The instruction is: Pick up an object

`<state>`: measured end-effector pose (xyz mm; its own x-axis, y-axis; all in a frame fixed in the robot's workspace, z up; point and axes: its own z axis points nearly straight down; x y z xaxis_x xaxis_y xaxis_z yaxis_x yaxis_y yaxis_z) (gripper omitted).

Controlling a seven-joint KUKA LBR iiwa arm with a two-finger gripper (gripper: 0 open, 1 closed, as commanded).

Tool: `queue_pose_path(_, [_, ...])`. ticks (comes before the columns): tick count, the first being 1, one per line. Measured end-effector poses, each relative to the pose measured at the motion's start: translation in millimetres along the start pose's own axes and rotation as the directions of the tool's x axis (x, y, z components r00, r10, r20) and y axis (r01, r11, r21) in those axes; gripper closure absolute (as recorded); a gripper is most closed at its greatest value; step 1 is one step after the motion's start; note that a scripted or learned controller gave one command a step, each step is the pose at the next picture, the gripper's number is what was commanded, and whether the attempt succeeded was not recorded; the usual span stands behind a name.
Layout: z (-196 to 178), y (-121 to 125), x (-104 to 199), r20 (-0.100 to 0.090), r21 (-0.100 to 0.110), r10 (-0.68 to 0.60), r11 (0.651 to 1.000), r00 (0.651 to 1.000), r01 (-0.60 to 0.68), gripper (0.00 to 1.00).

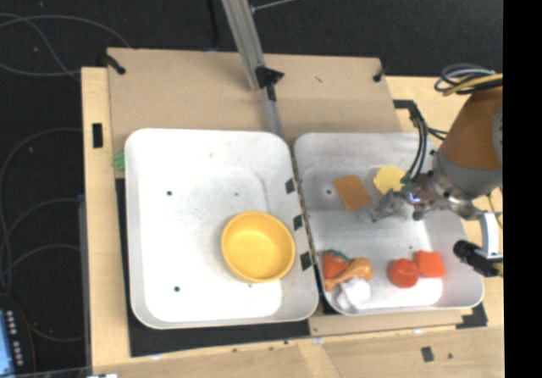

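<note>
My gripper (pixel 396 210) hangs low over the middle of the right bin (pixel 440 296), open, with bare bin floor between its fingers. A yellow object (pixel 387 179) lies just behind it, partly hidden by the wrist. A flat brown block (pixel 351 191) rests to its left. Along the front of the bin are a red round object (pixel 403 273) touching an orange-red block (pixel 430 264), and an orange toy (pixel 345 267) above a white object (pixel 356 292). A yellow bowl (pixel 257 246) sits upright in the left bin (pixel 169 164).
The arm's orange band (pixel 474 135) and grey wrist cover the right bin's right edge. A metal post (pixel 241 16) rises behind the bins. A black clamp (pixel 476 256) sticks out at the right bin's right rim.
</note>
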<state>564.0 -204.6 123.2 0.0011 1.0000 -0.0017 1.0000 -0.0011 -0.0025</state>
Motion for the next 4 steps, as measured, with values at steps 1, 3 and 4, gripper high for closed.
queue_pose_path(1, [23, 0, -2, 0.001, -0.001, 0.001, 1.0, 1.0, -0.001, 0.0])
queue_pose_path(3, [-33, 1, -8, 0.0, -0.009, 0.004, 1.0, 1.0, -0.004, 1.0])
queue_pose_path(4, [-88, 3, -9, 0.001, -0.011, -0.005, 1.0, 1.0, 0.005, 1.0])
